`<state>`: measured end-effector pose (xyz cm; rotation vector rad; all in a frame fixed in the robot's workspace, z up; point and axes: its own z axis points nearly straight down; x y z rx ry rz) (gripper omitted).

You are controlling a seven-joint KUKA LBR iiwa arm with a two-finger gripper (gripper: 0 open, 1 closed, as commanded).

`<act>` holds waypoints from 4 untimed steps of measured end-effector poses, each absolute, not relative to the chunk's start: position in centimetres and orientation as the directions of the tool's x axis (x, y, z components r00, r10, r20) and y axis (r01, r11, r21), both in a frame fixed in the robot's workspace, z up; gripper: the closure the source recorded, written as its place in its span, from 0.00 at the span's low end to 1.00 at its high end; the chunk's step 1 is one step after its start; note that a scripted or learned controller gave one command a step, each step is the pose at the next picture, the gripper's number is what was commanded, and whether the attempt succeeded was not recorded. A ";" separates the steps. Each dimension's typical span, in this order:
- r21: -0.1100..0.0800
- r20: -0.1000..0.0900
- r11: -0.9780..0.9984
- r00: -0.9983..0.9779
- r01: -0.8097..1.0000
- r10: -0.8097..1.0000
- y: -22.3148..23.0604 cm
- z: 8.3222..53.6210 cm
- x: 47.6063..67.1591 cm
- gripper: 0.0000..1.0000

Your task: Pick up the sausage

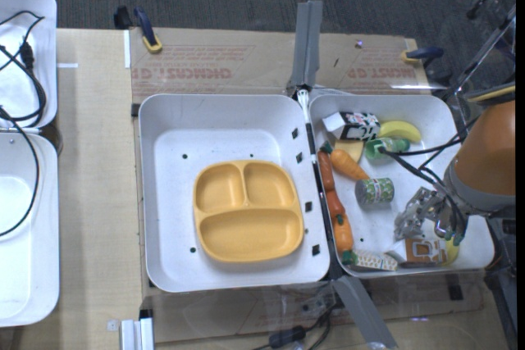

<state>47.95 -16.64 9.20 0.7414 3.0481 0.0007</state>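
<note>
1. Dark carpet lay behind the table, which carried a brown cardboard sheet and two shallow white bins side by side.
2. Over the right bin hung the jaws, low in its right half; whether they were apart or together I cannot tell, because the metal parts were too tangled to read.
3. Just under the jaws lay a small orange and white packet, and just left of them stood a small green can.
4. Further left, the sausage lay along the left wall of the right bin, reddish-brown, lengthwise, apart from the jaws.
5. Near the sausage were a carrot and, lower, an orange pepper-like piece.
6. At the far end of this bin lay a banana and a black and white carton.
7. Inside the left bin rested a yellow divided plate.
</note>
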 end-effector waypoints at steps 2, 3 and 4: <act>0.000 -0.004 1.000 -1.000 0.012 0.012 -21.6 9.2 52.5 1.00; 0.000 -0.004 1.000 -1.000 0.012 0.012 -21.5 9.2 52.5 0.00; 0.001 -0.001 0.998 -0.998 0.068 0.068 -16.3 9.2 53.3 0.00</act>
